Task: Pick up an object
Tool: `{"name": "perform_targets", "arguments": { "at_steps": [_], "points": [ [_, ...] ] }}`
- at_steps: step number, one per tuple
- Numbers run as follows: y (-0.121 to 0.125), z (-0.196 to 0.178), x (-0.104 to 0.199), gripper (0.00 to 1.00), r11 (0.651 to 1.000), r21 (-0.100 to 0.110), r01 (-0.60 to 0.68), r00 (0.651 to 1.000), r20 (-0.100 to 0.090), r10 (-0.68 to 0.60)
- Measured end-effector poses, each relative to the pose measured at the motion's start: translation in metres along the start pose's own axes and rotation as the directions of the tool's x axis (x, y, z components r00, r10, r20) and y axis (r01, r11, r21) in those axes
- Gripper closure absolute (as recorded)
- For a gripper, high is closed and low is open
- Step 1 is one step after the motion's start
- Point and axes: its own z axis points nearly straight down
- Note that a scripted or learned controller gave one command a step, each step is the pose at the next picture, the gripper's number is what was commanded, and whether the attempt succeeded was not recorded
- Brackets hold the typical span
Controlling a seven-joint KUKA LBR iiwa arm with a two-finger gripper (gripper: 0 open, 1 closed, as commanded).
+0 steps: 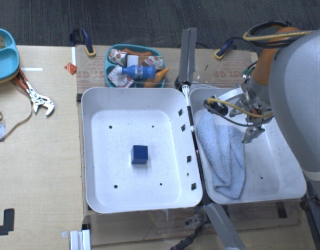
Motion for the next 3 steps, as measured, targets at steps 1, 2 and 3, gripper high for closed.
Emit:
{"name": "perform_targets", "arguments": {
  "at_steps": [1, 2, 3],
  "points": [
    [0.040, -0.087, 0.000, 0.00, 0.987, -0.002, 0.161, 0.987, -0.002, -0.161],
    [0.079, -0.047, -0.005, 0.00, 1.000, 0.000, -0.002, 1.000, 0.001, 0.002],
    [0.102, -0.086, 0.000, 0.00, 1.000, -0.001, 0.000, 1.000, -0.002, 0.000]
  ]
}}
